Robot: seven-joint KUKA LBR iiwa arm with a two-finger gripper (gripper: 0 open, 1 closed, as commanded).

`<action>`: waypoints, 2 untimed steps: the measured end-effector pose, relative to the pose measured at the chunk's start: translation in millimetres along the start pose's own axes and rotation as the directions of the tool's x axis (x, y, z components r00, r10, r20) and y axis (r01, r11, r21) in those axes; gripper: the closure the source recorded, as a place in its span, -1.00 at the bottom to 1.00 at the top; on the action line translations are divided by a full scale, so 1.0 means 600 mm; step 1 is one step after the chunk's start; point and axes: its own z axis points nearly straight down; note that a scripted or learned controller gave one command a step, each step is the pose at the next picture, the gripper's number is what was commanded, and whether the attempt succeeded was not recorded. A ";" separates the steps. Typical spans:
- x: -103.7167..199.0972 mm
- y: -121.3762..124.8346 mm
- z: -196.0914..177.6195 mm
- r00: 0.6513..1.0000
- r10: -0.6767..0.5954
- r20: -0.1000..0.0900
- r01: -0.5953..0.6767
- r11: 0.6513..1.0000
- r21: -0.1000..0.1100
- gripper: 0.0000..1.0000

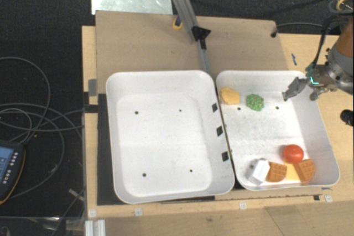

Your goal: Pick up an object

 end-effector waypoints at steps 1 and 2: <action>0.006 -0.017 0.086 1.000 0.005 -0.002 -0.005 1.000 0.004 -1.00; 0.003 -0.001 0.171 1.000 0.003 -0.001 -0.003 1.000 0.004 -1.00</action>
